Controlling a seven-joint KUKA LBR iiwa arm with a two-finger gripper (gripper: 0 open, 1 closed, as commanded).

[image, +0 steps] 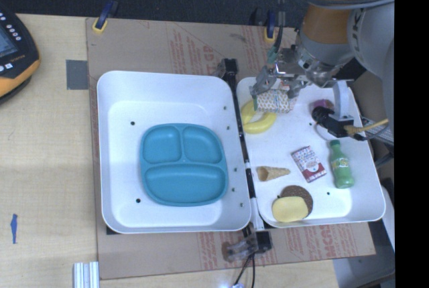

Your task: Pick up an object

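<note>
My gripper [275, 88] is over the far left part of the right bin [365, 203]. It is shut on a small white packet with a grey checked pattern [273, 103], which hangs between the fingers. Just under the packet, touching or overlapping it in this view, lies a yellow banana [257, 122]. Elsewhere in the same bin are a tan cone [273, 173], a red and white packet [308, 163], a green bottle [342, 165] and a brown disc with a yellow piece on it [293, 204].
The left bin [120, 96] holds a blue divided plate [183, 164]. A purple thing [322, 106] lies at the right bin's far right, beside the arm. A yellow and black device [13, 52] sits at the bench's left edge.
</note>
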